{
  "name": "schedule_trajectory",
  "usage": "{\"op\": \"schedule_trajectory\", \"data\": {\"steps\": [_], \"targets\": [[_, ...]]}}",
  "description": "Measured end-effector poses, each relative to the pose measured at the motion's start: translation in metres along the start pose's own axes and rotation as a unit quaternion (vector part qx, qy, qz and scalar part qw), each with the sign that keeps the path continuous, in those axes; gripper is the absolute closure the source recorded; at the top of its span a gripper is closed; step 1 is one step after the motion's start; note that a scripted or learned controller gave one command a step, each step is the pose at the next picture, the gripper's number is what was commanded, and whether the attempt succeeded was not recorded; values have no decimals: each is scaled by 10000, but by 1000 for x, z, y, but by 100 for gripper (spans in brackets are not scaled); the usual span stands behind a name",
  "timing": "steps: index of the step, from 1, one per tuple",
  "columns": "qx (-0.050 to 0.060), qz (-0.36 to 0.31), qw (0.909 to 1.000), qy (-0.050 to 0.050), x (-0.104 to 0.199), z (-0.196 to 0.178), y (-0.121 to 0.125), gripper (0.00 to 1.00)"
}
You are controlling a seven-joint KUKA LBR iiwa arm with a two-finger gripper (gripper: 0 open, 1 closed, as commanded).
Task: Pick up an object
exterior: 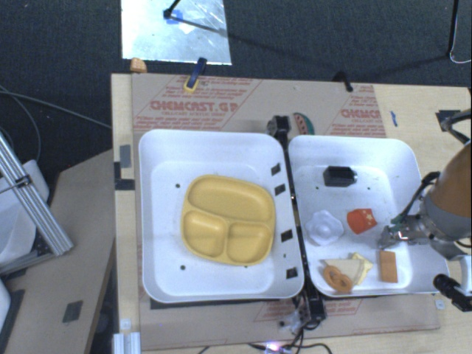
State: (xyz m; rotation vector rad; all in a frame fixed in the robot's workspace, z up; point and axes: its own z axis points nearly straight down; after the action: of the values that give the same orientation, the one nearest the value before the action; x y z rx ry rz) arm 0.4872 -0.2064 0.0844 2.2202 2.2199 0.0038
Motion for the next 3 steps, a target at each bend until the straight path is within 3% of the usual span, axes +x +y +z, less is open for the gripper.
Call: {"op": "schedule_trajectory", "data": {"steps": [3], "targets": [[0,1,10000,1,0,0,0,100]]}}
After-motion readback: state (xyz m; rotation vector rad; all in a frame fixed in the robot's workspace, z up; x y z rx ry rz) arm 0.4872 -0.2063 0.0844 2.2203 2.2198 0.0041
